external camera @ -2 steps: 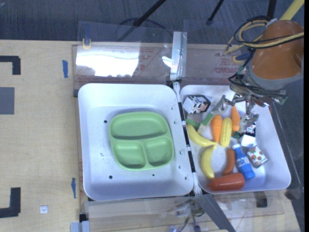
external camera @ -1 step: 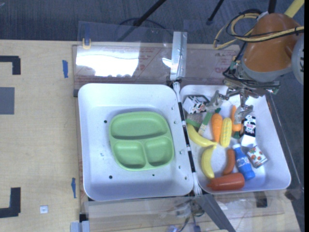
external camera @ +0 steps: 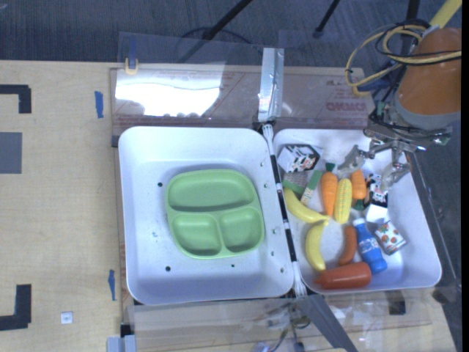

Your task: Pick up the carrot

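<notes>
Nearest the camera, along the bottom edge, runs the front lip of the bench (external camera: 220,321), clear plastic sheeting and a grey bar crossing below the two bins. Pale wood board (external camera: 51,196) spreads to the left, marked with black corner brackets, a grey square and small strips of blue tape. Behind the bins a clear panel (external camera: 176,86) catches a bright glare, and a metal post (external camera: 271,86) stands where the bins meet. Beyond that lies dark blue-grey carpet (external camera: 146,6) crossed by thin black stand legs.

Left of the divider, the left bin (external camera: 139,160) holds a green divided plate (external camera: 215,213) with three compartments, sitting roughly in its middle.

Across the divider, the right bin (external camera: 425,262) is crowded. At its front lies a red sausage (external camera: 343,276), with a blue bottle (external camera: 368,246) and a small printed carton (external camera: 389,236) just behind it. Two bananas (external camera: 308,226) lie near the divider, one curved above the other. The carrot (external camera: 330,191) lies lengthwise in the middle of this bin, its green top pointing to the back, touching a yellow corn cob (external camera: 343,199) on its right. A black-and-white printed pack (external camera: 299,158) sits at the back left.

My gripper (external camera: 382,161) hangs over the back right part of this bin, apart from the carrot, fingers spread wide with nothing between them. My arm (external camera: 432,72) rises at the right edge, orange band showing, yellow and black cables looped above it.
</notes>
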Motion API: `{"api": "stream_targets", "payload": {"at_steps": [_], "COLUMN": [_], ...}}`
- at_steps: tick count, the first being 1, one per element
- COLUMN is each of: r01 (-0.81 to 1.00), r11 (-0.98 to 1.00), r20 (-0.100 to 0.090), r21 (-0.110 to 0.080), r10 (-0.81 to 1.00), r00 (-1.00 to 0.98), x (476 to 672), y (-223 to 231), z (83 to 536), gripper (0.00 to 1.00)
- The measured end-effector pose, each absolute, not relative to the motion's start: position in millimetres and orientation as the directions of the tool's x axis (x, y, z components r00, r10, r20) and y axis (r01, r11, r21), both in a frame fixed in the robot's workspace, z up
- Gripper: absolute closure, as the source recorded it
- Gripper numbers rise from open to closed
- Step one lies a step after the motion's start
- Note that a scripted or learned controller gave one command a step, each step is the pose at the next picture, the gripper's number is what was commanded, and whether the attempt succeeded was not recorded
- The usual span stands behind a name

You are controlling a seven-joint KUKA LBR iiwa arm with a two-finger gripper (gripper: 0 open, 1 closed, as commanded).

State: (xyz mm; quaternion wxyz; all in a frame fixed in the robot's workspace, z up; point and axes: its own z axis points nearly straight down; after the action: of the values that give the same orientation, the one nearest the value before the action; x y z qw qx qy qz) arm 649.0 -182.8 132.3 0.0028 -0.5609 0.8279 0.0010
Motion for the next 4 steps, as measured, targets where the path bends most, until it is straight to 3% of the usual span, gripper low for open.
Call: {"api": "stream_targets", "payload": {"at_steps": [1,2,4], "r01": [-0.974,-0.993,-0.981], "r11": [0.228,0.115,-0.195], "r20": [-0.006,-0.005,-0.006], "r21": [-0.002,-0.002,0.002], "r10": [-0.974,-0.993,-0.981], "r00": [-0.228,-0.115,0.195], "x": [652.2,667.6,667.4], "y": [-173,-177,-156], "z": [157,144,128], "gripper": [0.0,0.0,0.0]}}
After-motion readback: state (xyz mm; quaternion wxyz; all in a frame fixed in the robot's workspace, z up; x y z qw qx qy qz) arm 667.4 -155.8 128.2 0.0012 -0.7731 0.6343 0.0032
